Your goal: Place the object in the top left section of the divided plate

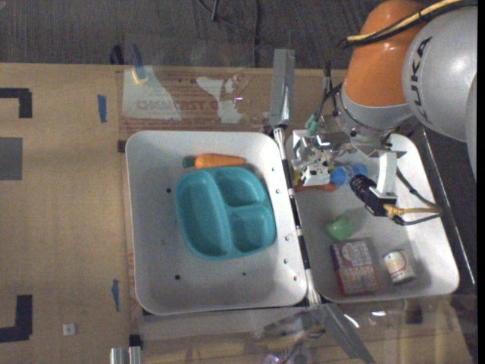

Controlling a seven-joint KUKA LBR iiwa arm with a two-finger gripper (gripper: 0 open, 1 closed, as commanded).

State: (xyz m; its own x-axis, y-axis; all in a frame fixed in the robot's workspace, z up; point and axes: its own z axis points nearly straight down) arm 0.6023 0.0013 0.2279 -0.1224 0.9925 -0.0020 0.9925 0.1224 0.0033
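Note:
A teal divided plate (pixel 224 212) lies in the left bin (pixel 151 264), with one long section on its left and two smaller ones on its right. An orange carrot (pixel 217 160) rests on the bin floor just beyond the plate's far edge. My gripper (pixel 313 165) hangs over the near-left corner of the right bin (pixel 439 271), close to the wall between the bins. Right beside it sit a small blue thing (pixel 339 177) and a thin orange-red piece (pixel 327 187). The wrist hides whatever lies directly under the gripper.
In the right bin lie a green lump (pixel 340 227), a dark red box (pixel 354 265) and a small can (pixel 397 266). A black cable connector (pixel 369 194) hangs off the wrist over that bin. A metal divider post (pixel 282 89) stands beyond the bins.

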